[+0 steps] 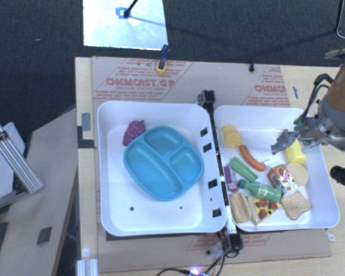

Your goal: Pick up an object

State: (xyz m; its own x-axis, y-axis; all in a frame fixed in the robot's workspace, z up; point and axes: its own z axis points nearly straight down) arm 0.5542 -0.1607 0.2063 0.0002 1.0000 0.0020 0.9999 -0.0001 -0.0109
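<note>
My gripper point(280, 143) hangs over the right bin point(264, 125), near its upper right part, with the arm coming in from the right. A yellow block point(295, 153) lies just right of and below the gripper tip, partly covered by the wrist. Left of the gripper lie an orange carrot point(251, 157) and a yellow lemon-like piece point(232, 135). Below them are a green cucumber point(242, 169), a green bottle point(259, 190), a red and white packet point(283, 178) and a round beige cookie point(298, 173). I see nothing held in the gripper.
A hot dog bun point(240, 207), a pizza slice point(265, 209) and a bread slice point(295, 204) sit along the right bin's front. The left bin point(112, 171) holds a blue divided plate point(163, 161) and purple grapes point(133, 132). A black-clipped divider point(214, 154) separates the bins.
</note>
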